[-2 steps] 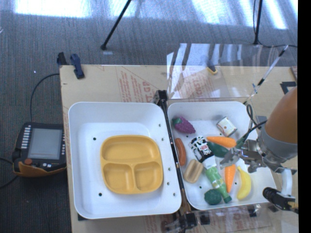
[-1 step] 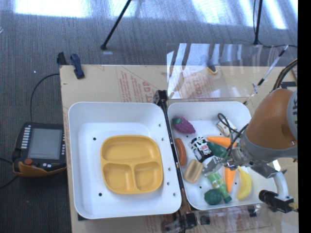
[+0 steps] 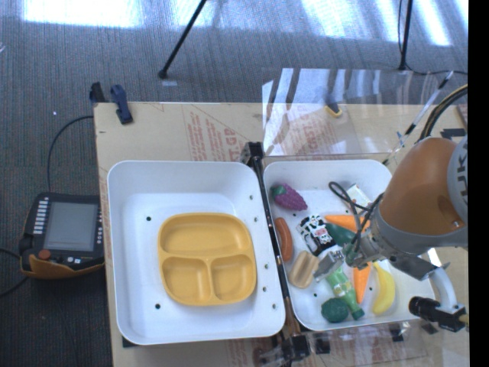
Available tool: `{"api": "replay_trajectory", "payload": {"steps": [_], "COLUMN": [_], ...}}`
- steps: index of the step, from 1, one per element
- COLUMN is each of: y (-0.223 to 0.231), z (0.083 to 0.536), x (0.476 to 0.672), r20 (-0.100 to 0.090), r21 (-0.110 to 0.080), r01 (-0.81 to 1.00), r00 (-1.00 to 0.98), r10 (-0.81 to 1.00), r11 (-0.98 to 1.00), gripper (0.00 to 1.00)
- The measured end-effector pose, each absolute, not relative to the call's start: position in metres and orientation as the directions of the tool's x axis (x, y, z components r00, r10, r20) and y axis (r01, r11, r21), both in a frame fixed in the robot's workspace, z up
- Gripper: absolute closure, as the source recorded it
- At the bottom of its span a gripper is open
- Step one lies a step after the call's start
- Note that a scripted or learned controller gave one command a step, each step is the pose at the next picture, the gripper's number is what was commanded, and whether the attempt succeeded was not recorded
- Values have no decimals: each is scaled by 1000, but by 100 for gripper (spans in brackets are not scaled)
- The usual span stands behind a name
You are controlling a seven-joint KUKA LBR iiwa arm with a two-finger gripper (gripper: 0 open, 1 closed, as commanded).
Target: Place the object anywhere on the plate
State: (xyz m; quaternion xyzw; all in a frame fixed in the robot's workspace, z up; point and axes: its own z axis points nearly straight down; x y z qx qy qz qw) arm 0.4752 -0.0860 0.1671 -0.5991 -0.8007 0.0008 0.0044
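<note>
Reaching step: my two-finger gripper (image 3: pixel 334 263), jaws' state impossible to tell, hangs low over toy foods in the right-hand white bin (image 3: pixel 374 170), beside a green plastic bottle (image 3: pixel 341 284); the yellow sectioned plate (image 3: pixel 206 258) lies left, awaiting a secured pick.

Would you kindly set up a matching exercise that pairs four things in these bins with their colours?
Things:
1. divided plate in the left bin
2. toy banana
3. toy grapes
4. toy carrot

Colours:
A. purple
B. orange
C. mustard yellow
D. bright yellow

Pairs: 1-C, 2-D, 3-A, 4-B
</note>
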Motion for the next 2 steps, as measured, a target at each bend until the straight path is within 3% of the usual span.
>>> {"api": "replay_trajectory", "payload": {"steps": [1,2], "y": [-64,-25], "z": [187,186], "x": [477,476], "r20": [2,6], "r21": [1,0], "r01": [632,402], "r00": [-775,-916], "r10": [632,402], "r11": [775,916], "gripper": [0,0]}}
